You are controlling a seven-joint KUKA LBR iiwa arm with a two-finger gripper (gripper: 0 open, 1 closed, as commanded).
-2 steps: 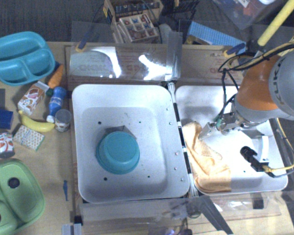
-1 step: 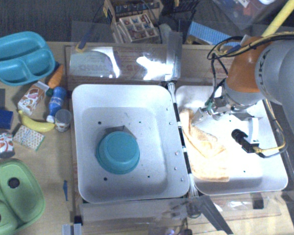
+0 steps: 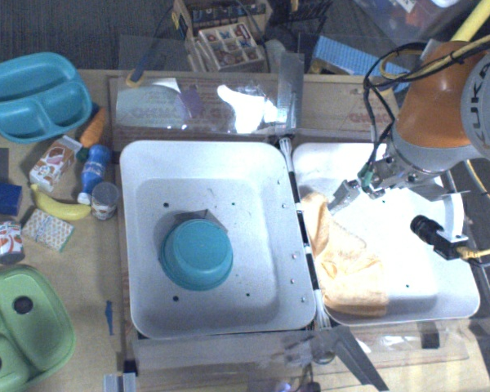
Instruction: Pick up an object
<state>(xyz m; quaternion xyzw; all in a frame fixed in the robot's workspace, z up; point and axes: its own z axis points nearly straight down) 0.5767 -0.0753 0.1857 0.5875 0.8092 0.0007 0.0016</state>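
Cloth (image 3: 345, 261), pale orange and crumpled, lies in the right bin (image 3: 420, 280), bunched along that bin's left wall from near the back corner down to the front. Its front end spreads into a wider, flatter fold. The rest of the bin floor is bare white.

The gripper (image 3: 340, 198) hangs over the back left part of the right bin, tilted so that its tip points down and to the left, towards the cloth's upper end. The tip is just beside that end; I cannot tell whether it touches the fabric. Whether the gripper is open or closed cannot be told from this angle either, and nothing is seen lifted in it. The arm (image 3: 441, 109) comes in from the right, its orange band above the bin's back edge.

The left bin (image 3: 143, 166) holds one teal bowl (image 3: 197, 254), sitting a little left of the middle and towards the front, apart from all four walls.

On the bench left of the bins lie a teal tray (image 3: 34, 96) with compartments, a banana (image 3: 60, 205), a blue bottle (image 3: 93, 170) and a small can (image 3: 105, 198) just beside the banana's right end. A green moulded piece (image 3: 20, 333) sits at the front left corner.
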